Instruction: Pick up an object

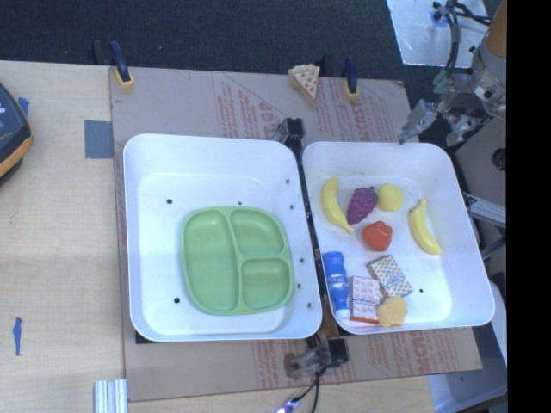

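Bananas [336,205] looked like light, stiff, slick plastic, so I judged a mid-curve grip across the width best, while my pincer [437,119] hung released, holding nothing.

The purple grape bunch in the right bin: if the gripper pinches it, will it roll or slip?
The grape bunch looks lumpy rather than round, so it probably will not roll far. Its glossy bumps suggest moulded plastic, likely light and somewhat slippery. It lies close between a banana and a lemon, so a push may shift those.
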`<state>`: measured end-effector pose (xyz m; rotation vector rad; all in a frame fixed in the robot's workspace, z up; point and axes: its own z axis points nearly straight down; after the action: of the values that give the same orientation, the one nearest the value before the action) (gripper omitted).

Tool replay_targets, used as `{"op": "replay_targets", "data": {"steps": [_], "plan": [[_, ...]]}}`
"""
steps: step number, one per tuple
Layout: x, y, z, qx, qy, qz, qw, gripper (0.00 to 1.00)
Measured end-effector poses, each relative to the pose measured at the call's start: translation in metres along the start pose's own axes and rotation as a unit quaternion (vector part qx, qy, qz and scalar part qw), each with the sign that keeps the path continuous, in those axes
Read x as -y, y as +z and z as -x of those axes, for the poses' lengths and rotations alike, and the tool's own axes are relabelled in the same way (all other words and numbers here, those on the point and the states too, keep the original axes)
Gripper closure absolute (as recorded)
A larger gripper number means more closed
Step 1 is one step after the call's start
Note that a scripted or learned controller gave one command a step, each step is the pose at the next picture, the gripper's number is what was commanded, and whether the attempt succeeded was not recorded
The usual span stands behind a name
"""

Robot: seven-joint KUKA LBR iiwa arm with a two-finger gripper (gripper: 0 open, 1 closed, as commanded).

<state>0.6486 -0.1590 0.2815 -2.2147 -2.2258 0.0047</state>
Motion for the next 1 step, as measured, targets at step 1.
{"op": "replay_targets", "data": {"steps": [1], "plan": [[0.0800,0.0939,-0.0241,0.000,0.000,-0.001,1.0000,0.00]]}}
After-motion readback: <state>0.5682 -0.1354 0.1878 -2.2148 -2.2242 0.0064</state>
